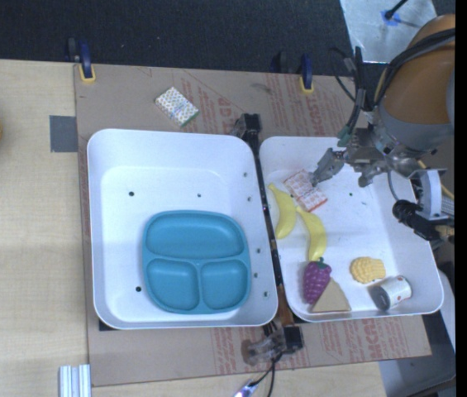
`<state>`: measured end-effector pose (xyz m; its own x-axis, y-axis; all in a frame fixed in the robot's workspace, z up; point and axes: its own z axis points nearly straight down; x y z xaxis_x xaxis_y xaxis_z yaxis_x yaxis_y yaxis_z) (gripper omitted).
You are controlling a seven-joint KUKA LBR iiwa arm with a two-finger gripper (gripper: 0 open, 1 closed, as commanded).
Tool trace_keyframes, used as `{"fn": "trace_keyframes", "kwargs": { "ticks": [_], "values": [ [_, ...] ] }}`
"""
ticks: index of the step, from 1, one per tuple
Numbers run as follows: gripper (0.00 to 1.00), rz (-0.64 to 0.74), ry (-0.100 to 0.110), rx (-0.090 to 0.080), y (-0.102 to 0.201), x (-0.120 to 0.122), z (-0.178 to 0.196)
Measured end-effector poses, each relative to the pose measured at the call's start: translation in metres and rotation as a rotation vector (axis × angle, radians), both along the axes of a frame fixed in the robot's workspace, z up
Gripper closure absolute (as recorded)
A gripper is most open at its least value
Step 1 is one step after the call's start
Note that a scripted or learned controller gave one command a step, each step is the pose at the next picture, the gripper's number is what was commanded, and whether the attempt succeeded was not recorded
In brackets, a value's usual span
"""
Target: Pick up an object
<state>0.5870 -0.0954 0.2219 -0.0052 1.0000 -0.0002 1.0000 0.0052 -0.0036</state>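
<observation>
Arm (419, 81) reaches in from the right, wrist over the back of the right bin (431, 300). Tool (326, 169) sits low at the bin's back-left area, tip just beside or touching a small red-and-white checkered packet (306, 190). Can't tell if the tool is spread or pressed together; nothing visibly pinched.

Right bin contents:
- checkered packet, back left, right under the tool tip
- two yellow bananas: one (283, 212) along the left wall, the other (315, 232) just right of it, their top ends near the packet
- purple grape bunch (316, 278) front centre, touching a tan wedge (331, 300) at the front wall
- yellow corn piece (368, 269) right of the grapes
- small white cylinder (393, 292) lying on its side near the front right corner

Left bin (109, 151): blue three-compartment tray (195, 260), lying flat, toward the front.

On the table behind the left bin: a small patterned packet (176, 105) on the brown board, well apart from the bins. Blue clamps (85, 60) hold the board's back edge.
</observation>
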Motion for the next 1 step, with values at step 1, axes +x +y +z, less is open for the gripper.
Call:
{"fn": "trace_keyframes", "kwargs": {
  "ticks": [1],
  "values": [
    [0.00,-0.001,0.001,0.000,-0.0164,-0.0724,-0.0456]
  ]
}}
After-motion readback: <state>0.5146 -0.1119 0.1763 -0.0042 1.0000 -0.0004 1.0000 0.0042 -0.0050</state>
